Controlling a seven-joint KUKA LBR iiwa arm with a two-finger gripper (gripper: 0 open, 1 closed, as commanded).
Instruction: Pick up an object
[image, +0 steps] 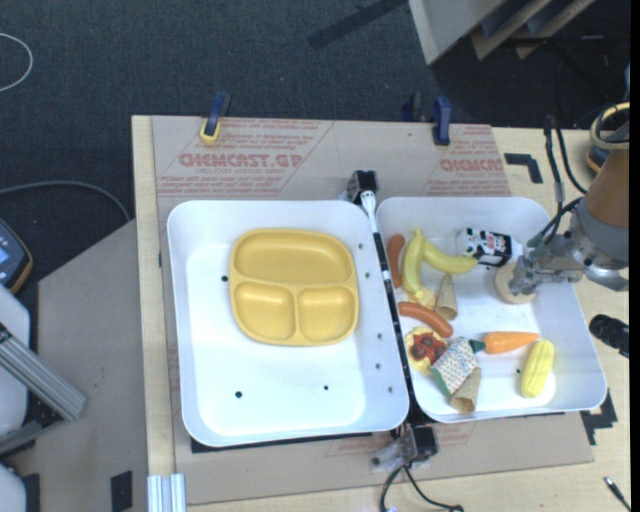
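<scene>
Low in right bin (570, 375) — end effector (523, 282)

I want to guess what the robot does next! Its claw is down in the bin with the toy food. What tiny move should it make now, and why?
Probably a short lift straight up, to check the grab. The gripper sits low in the right bin, right over a small tan object, while the banana and carrot lie apart from it. A grip can't be confirmed from this view.

Yellow divided tray (294, 285) in left bin (200, 390); two clamps (211, 118) above.
</scene>
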